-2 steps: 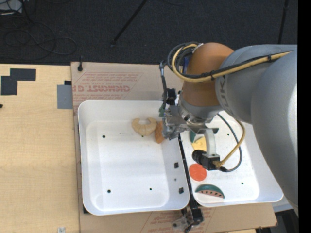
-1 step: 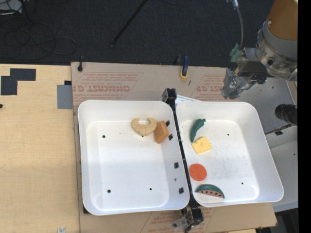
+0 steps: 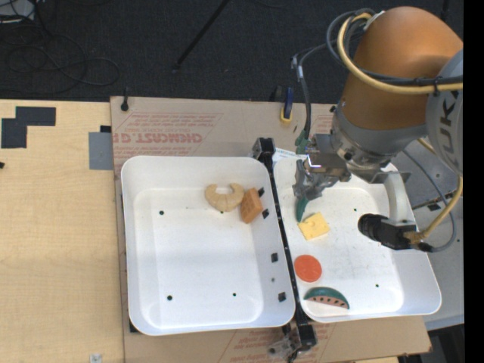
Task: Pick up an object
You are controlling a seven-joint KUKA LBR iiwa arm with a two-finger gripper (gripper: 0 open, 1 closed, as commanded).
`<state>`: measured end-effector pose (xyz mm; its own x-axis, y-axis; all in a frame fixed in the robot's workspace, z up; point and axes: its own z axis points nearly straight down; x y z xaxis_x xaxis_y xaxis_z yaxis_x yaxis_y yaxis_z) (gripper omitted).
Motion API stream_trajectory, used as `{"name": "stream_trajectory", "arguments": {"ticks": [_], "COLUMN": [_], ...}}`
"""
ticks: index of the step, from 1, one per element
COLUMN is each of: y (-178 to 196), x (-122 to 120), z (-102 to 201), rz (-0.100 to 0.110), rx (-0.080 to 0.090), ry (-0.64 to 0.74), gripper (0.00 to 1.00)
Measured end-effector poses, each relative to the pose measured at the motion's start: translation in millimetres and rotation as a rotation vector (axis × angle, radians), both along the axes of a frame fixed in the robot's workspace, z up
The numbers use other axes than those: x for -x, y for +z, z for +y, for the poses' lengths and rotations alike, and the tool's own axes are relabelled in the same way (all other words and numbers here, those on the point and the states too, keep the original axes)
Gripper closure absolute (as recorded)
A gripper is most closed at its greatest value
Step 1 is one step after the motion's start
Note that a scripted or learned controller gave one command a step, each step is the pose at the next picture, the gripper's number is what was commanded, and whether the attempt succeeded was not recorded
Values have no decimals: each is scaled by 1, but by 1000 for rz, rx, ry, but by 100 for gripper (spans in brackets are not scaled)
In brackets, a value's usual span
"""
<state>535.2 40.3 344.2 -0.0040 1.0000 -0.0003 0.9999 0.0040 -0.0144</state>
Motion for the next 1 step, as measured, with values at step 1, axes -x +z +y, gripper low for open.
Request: {"name": "stream_trajectory", "arguments": {"ticks": [1], "y": [-121], "x": [-30], "z": [-30], "rz": [1], "rx": [2], "ry": [-7], "gripper": [100]}}
